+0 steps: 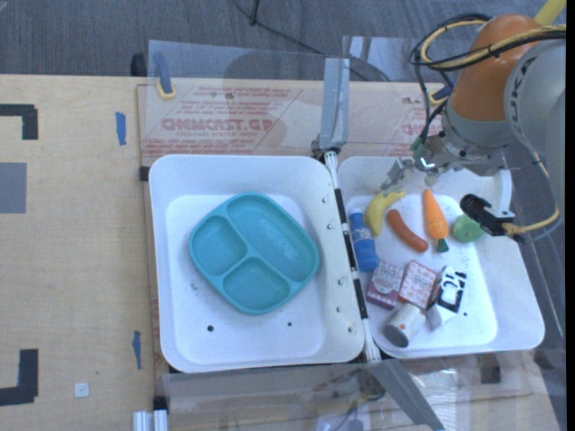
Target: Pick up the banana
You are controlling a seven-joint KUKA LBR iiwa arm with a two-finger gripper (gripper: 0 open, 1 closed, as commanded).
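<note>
Lying at the upper left of the right-hand shallow white plastic bin [517, 330], a small curved yellow toy banana [384, 206] is seen just below the metal two-finger gripper [415, 165]. Light, smooth, stiff plastic is judged; its middle suits grasping. Gripper state cannot be told.

Arm [517, 79] cut off by the frame's upper right edge, gripper [415, 163] a small blur at the right bin's [521, 330] back wall, finger state unclear, banana's [384, 206] upper end lost beneath it, labels on the small cartons [406, 284] too small to read
</note>
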